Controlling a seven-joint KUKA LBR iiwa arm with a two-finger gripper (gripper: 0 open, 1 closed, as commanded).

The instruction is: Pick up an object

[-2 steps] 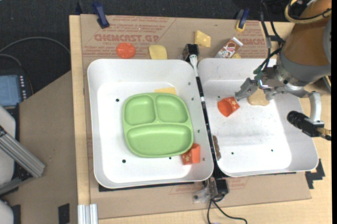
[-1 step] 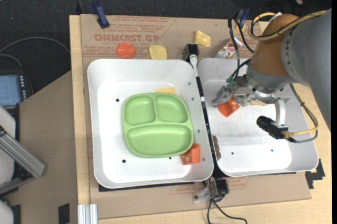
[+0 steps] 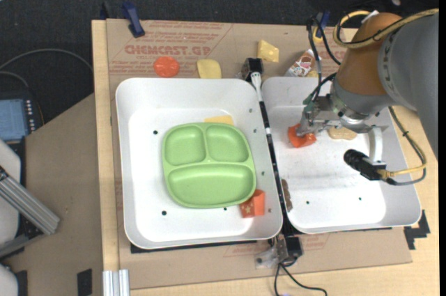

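Reaching into the right shallow white plastic bin (image 3: 327, 207), I have my gripper (image 3: 306, 126) low over a small red-orange chunky object (image 3: 302, 139) near that bin's upper left part. The gripper sits right at the object's top; I cannot tell how it is set, or whether it has the object at all. So the step in hand looks like the grasp approach, not a lift. A pale tan flat piece (image 3: 341, 134) lies just beside, under my wrist. The next move calls for closing squarely on the red-orange object, then rising straight up, clear of the bin wall. The left white bin (image 3: 139, 211) carries a green three-compartment plastic tray (image 3: 208, 165), with an orange block (image 3: 254, 204) at its lower right corner.
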